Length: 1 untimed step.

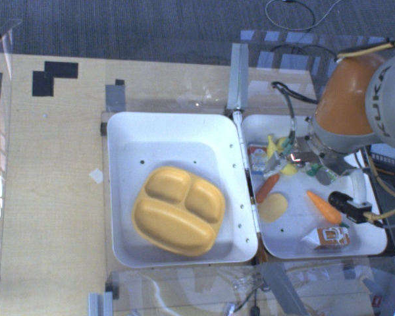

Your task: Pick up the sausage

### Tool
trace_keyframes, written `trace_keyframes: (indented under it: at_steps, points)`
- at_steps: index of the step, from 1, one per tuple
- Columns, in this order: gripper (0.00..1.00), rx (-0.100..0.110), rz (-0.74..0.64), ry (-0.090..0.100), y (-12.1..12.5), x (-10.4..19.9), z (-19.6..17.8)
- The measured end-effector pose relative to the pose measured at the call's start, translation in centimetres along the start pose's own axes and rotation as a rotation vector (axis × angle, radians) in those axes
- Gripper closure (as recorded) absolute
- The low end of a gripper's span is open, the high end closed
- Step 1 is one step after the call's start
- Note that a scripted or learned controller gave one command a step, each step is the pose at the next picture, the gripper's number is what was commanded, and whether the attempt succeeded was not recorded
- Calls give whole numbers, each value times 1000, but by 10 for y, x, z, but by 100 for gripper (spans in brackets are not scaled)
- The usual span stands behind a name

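Note:
The sausage (266,187), a short reddish-brown link, lies slanted in the right bin (375,245) near its left wall. It rests just above a round beige disc (274,207). My gripper (301,158) hangs below the orange wrist band (345,104) over the upper middle of that bin, up and to the right of the sausage and apart from it. The wrist body hides the fingertips. Nothing shows held in the gripper.
The left bin (118,176) holds a yellow divided plate (179,209). In the right bin lie a carrot (324,207), a small carton (330,237), a yellow banana-like toy (274,147), a green piece (314,170) and a red-and-white packet (257,157). Cables trail behind the arm.

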<state>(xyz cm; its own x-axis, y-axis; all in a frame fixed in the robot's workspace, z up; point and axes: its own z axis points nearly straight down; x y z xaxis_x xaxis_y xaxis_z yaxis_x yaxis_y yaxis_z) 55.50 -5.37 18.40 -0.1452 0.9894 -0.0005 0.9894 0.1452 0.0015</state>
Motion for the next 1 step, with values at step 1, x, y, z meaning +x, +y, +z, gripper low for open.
trace_keyframes:
  at_steps: [1]
  points:
    - [0,1,-45,1,-24,-30,34]
